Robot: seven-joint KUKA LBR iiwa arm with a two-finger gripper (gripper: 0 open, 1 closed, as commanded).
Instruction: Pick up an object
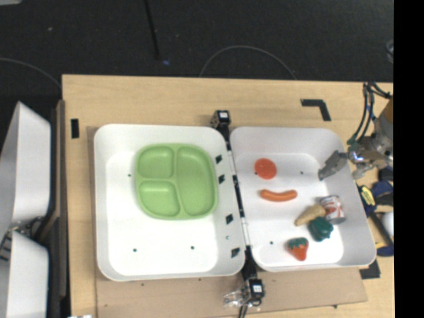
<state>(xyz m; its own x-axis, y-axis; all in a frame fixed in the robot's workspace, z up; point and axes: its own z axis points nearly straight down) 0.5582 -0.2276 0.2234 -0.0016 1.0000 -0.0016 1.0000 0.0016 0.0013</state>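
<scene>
Right bin (pixel 285 146): tomato (pixel 265 169), sausage (pixel 278 195), strawberry (pixel 298 248).

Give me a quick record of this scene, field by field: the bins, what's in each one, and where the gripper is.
bench: light wood, two white bins side by side
left bin: holds a green divided plate
right bin: holds five small items
items: orange-red ball, orange hot dog, small can, dark green toy, strawberry toy
gripper: over the right bin's upper right corner, nothing seen between its fingers
task status: no object picked up yet
</scene>
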